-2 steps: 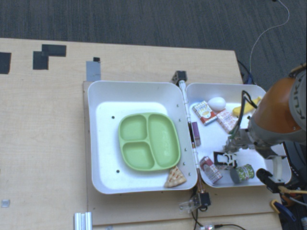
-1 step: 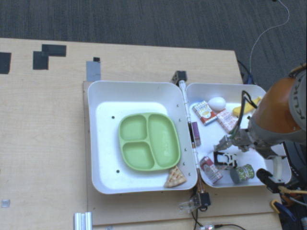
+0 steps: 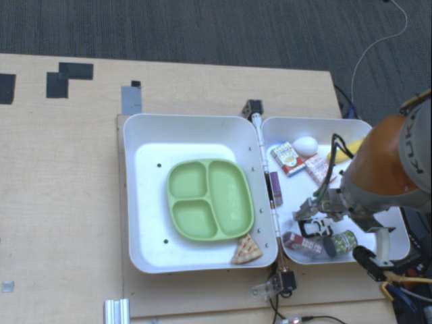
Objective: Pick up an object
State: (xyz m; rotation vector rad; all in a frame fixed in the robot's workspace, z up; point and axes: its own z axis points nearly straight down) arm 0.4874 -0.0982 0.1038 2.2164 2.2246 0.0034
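While the grey arm with its orange band (image 3: 385,157) is reached in from the right, the black-and-white two-finger gripper (image 3: 316,216) is seen low over the front part of the right-hand shallow white bin (image 3: 351,124). How far the fingers are spread can't really be made out, and nothing can be seen clamped between them, so that part is left as unknown tbh.

Right below the gripper, a small dark packet with a red and white label (image 3: 302,244) is found lying flat on the bin floor, and just beside it to the right a small green-labelled can (image 3: 345,241) is seen on its side. Further back in the same bin, a white egg-shaped object (image 3: 306,144) is parked next to a small white carton with a red and yellow print (image 3: 285,156), and a pinkish wrapped bar (image 3: 317,170) lies close by. A bit of yellow (image 3: 335,154) is partly hidden behind the arm.

Over in the left-hand shallow white bin (image 3: 135,181), a light green three-compartment plastic plate (image 3: 210,200) is laid flat, with a toy pizza slice (image 3: 247,250) touching its front right corner. Both bins are set on a pale wooden counter (image 3: 61,201).
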